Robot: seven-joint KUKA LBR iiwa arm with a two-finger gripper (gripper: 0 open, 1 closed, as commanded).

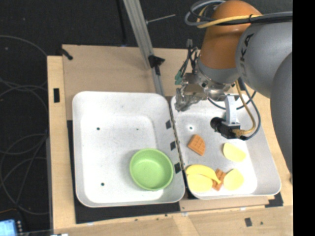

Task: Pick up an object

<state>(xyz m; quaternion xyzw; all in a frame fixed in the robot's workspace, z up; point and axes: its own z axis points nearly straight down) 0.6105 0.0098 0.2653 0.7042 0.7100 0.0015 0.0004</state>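
My gripper hangs over the far left corner of the right bin, just beside the wall shared with the left bin. Nothing shows between its fingers. An orange waffle-textured piece lies below it in the right bin, well apart from the gripper. Nearer the front lie a yellow round piece, a larger yellow piece, a small orange piece and another yellow piece. A green bowl sits in the left bin near its front right corner.
A slanted metal rail runs from the top down to the bins' shared far corner. The grey arm and orange band with cables loom over the right bin's far side. A black fitting hangs over the right bin's middle.
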